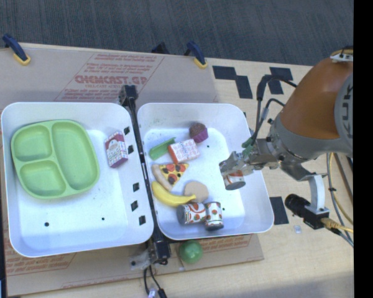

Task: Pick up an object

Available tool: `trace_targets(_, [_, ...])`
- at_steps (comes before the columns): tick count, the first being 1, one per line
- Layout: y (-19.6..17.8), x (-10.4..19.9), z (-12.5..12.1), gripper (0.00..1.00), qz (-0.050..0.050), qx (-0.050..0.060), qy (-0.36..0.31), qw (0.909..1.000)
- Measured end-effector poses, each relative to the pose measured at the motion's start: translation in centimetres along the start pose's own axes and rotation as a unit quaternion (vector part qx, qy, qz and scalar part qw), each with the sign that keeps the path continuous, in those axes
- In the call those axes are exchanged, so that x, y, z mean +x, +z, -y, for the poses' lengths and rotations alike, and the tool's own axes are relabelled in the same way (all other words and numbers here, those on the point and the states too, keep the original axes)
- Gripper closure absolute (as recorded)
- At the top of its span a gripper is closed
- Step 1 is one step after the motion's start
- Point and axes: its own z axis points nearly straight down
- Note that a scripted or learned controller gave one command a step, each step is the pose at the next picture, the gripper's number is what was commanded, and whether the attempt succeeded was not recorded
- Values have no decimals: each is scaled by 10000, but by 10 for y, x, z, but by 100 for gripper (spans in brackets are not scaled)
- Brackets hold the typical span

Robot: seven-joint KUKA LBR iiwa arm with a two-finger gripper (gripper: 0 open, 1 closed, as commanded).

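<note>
My gripper (pixel 234 170) hangs over the right side of the right bin (pixel 256 194), shut on a small red and white can (pixel 235 180) that sits between its fingers, lifted off the bin floor. Lying in the same bin are a purple fruit (pixel 199 131), a green pod (pixel 161 148), a red and white box (pixel 183 149), a pizza slice (pixel 172 172), a banana (pixel 170 196), a tan cookie (pixel 196 189) and two cans (pixel 200 213).
The left bin (pixel 25 228) holds a green divided plate (pixel 55 157) and a small red carton (pixel 115 149). A green ball (pixel 189 251) lies outside the bins at the front. A black divider (pixel 135 160) runs between the bins.
</note>
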Motion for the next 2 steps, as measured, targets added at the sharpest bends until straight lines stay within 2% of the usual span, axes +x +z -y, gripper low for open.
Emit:
trace_targets(1, [-10,0,-1,100,6,-7,-24,10000])
trace_targets(2, [-5,91,0,100,-8,18,34,10000])
